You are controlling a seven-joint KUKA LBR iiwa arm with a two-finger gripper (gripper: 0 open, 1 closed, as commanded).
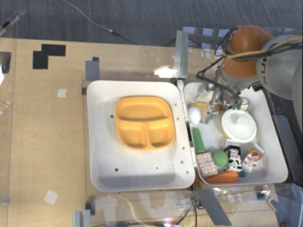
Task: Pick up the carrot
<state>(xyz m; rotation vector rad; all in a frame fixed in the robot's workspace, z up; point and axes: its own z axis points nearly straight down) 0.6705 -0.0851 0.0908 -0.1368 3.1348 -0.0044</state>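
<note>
From where I sit, the pick has not really begun. The carrot [222,177] lies flat along the lower edge of the right bin [277,162], toward the bottom right of the frame, untouched. It is hemmed in: a small patterned packet [207,164] sits just beside its left end, a green round fruit [219,158] and a little black-and-white carton [233,158] crowd it from above, and another small carton [252,158] stands near its right end.

My arm reaches in from the upper right, and the gripper [218,104] is up at the top of that same bin, near a white egg-shaped piece [194,114] and a white bowl [239,125], well apart from the carrot. How wide the jaws stand I cannot tell from this angle; the metal parts blur together, and I see nothing held between them.

The left bin [102,126] carries a yellow divided tray [143,122] and plays no part here.

So what is left, as I judge it, is everything: travel down the bin to the lower edge, line up along the carrot, descend, close and lift.
</note>
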